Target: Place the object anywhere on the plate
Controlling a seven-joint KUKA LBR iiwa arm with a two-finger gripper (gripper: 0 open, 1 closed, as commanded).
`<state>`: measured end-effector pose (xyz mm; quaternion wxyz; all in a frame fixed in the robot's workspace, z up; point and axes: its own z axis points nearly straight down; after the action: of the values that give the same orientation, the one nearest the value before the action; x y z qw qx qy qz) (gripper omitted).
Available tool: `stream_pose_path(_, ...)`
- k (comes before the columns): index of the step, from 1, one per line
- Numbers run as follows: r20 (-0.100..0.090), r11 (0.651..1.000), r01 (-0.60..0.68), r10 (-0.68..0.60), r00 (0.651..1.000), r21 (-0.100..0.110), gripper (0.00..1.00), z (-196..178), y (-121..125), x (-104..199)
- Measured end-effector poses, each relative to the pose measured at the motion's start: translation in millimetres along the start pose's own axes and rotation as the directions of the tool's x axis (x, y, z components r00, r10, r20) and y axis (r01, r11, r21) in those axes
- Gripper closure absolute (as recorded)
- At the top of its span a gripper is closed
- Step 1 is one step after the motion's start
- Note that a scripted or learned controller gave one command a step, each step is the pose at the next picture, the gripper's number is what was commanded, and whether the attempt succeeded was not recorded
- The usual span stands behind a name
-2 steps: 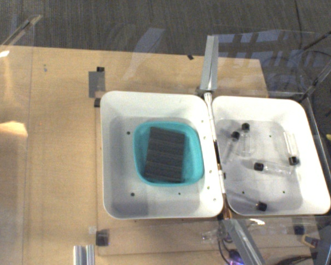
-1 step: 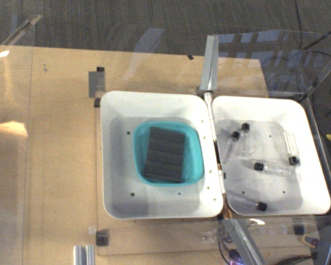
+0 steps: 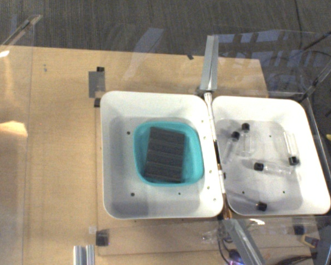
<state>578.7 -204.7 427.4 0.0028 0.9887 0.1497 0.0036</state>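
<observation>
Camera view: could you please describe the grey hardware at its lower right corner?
A small, blurred grey piece juts in at the corner. Too little shows to tell whether it belongs to the arm; I can make out no markings or cables on it.

Lab: bench (image 3: 49, 148), clear vials (image 3: 291, 146), white bins (image 3: 116, 109).

text: none legible | labels: none | numbers: none | signs: none

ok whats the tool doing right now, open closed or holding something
tool: cannot be told from this picture.
The dark ribbed block lies on the teal plate in the left bin, with nothing gripping it.
</observation>
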Motion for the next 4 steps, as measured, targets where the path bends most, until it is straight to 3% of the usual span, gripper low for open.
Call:
stream_pose_path(1,-0.002,0.996,-0.09,0.09,0.996,-0.001,0.0,-8.5,-2.2,-8.2)
stream_pose_path(2,-0.001,0.995,-0.095,0.095,0.995,0.001,0.0,-9.2,-13.8,-48.0)
stream_pose_path(4,0.0,0.996,-0.093,0.093,0.996,0.0,0.0,-9.1,-14.1,-48.1)
